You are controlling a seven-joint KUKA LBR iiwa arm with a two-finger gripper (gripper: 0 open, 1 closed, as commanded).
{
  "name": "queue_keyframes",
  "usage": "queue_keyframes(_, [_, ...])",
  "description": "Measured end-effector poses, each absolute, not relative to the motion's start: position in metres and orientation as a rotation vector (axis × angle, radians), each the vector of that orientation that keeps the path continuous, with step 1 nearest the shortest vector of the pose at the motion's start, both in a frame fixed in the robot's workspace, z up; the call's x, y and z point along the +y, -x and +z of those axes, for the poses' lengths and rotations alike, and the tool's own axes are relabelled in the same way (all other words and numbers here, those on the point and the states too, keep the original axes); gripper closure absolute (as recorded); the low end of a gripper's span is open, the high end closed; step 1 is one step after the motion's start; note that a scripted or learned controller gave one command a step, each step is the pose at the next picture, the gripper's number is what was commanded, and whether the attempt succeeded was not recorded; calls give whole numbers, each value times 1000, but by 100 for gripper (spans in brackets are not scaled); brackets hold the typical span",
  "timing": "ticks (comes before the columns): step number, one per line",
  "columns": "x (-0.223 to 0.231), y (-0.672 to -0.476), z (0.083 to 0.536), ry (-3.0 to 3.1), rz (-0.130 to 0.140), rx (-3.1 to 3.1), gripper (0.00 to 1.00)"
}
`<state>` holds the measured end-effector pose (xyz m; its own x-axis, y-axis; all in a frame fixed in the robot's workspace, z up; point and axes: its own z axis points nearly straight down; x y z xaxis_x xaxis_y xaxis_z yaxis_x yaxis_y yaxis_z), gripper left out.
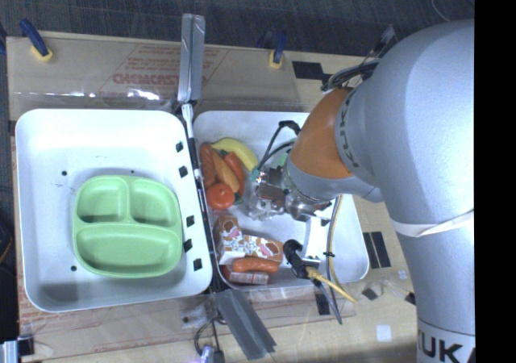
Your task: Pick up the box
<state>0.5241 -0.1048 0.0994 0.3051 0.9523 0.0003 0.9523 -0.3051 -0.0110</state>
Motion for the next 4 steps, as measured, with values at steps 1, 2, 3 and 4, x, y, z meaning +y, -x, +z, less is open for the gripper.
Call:
queue_keyframes(1, [-68, -494, 191, 2369, 2, -2058, 100])
queue_keyframes(2, [-140, -476, 115, 2273, 4, -2161, 100])
queue_keyframes(3, [-96, -477, 92, 2464, 1, -1945, 100])
queue_keyframes(4, [29, -486, 191, 2302, 1, -2133, 100])
